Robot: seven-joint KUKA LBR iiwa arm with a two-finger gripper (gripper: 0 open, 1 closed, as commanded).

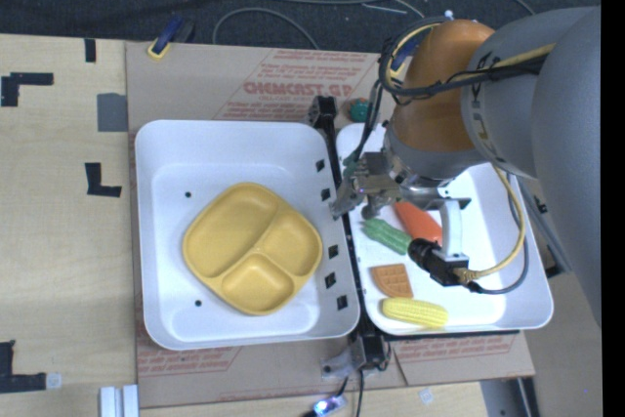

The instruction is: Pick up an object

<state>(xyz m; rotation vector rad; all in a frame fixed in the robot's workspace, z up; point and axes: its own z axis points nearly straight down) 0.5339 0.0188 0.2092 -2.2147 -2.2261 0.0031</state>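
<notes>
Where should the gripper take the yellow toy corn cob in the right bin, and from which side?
Grip the yellow toy corn cob across its middle, coming straight down. It lies flat and long, left to right, near the right bin's front wall, so the fingers should probably close front to back across its narrow width.

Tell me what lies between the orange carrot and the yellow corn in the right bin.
In the camera view, the square tan cracker lies between the carrot and the corn. A black part of the arm sits there too.
</notes>
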